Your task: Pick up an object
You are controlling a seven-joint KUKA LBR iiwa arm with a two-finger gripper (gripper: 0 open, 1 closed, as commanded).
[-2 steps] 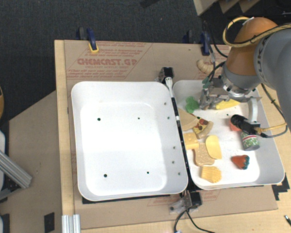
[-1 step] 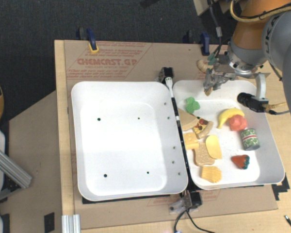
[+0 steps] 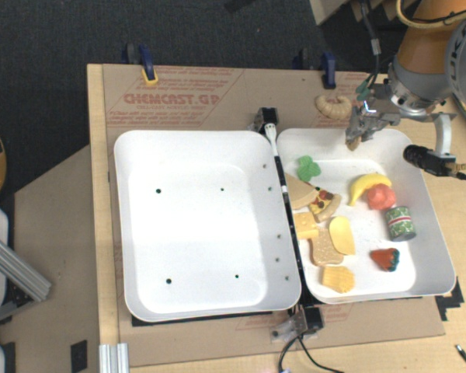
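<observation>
Tan board counter (image 3: 194, 92) on dark carpet, two white bins side by side. Left bin (image 3: 140, 208), frame centre-left, bare white floor. Right bin (image 3: 431, 255) holds the toy food, crowded along its left half: orange wedge (image 3: 339, 279) nearest, red strawberry (image 3: 386, 259) to its right, bread slice (image 3: 325, 249), yellow chip (image 3: 342, 235), green-and-red can (image 3: 400, 223), banana (image 3: 370, 185) touching a red piece (image 3: 381, 197), green lump (image 3: 307, 167) farthest. Upper part of that bin open. Pincer (image 3: 359, 134) over its far rim, upper right; fingers close together, nothing between them.
</observation>
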